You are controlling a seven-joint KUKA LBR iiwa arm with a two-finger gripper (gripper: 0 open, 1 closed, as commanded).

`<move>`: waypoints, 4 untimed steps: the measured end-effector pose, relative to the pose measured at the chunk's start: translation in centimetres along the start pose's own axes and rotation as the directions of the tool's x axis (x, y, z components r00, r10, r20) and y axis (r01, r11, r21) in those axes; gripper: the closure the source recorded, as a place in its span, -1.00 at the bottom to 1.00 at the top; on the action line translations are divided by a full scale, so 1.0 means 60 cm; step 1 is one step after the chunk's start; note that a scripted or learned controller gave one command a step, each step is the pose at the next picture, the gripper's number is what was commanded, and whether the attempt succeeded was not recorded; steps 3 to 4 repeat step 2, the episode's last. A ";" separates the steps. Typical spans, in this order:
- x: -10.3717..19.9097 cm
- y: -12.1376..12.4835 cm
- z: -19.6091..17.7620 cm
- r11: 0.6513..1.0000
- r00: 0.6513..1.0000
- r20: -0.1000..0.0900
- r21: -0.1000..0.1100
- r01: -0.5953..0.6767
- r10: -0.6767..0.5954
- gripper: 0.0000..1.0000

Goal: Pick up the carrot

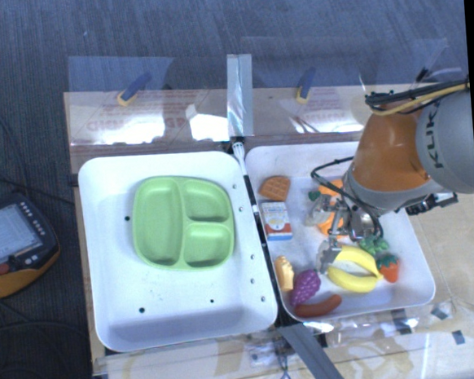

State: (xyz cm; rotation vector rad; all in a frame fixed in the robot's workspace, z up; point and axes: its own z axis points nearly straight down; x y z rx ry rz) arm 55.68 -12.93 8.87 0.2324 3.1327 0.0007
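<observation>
The arm (418, 150) reached in from the right over the right bin (421, 293), its orange band above the wrist covering the bin's upper right part. The gripper (338, 226) hung low among the toy food, and its metal fingers (328, 255) were a tangle of grey against the white floor, so I could not tell how far apart they stood or whether anything lay between them. The carrot (330, 206) showed as an orange shape just beside and partly under the gripper, in the middle of the right bin, with much of it hidden by the wrist. By my judgement the reach had been made and the gripper was down at the carrot, but the grasp itself could not be confirmed and the lift was not yet done. Close around it lay a banana (354, 269), a small red and green piece (387, 264), a purple bunch of grapes (305, 285), a sausage (317, 305), a brown biscuit (274, 188) and a small carton (276, 220). The left bin (116, 317) held a green divided plate (182, 221), well apart from the work.
</observation>
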 end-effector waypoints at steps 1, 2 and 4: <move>-0.007 0.001 -0.017 1.000 1.000 0.012 0.002 0.001 -0.001 1.00; 0.029 0.117 -0.202 0.998 0.998 0.007 -0.001 -0.066 0.066 1.00; 0.029 0.117 -0.202 0.998 0.998 0.007 -0.001 -0.066 0.066 1.00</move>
